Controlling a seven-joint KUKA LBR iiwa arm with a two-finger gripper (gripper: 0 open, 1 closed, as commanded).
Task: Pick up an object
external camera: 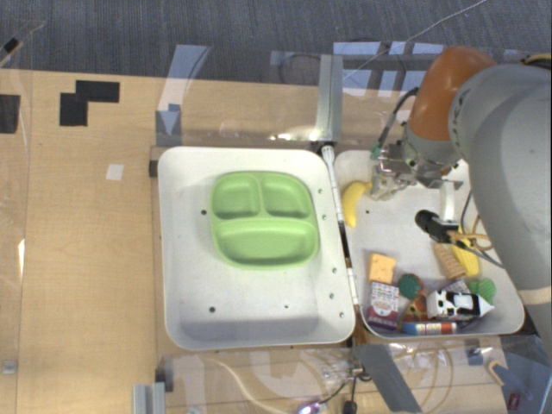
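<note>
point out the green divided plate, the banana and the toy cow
green divided plate point(261, 231), camera view, its large lower compartment
banana point(353, 202), camera view, its middle
toy cow point(454, 302), camera view, its black-and-white body

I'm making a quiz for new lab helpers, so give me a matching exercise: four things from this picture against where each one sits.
Things:
1. green plate
2. banana
3. toy cow
4. gripper

Places:
A. near corner of the right bin
B. just right of the banana
C. middle of the left bin
D. right bin, against the wall between the bins

Pairs: 1-C, 2-D, 3-A, 4-B
</note>
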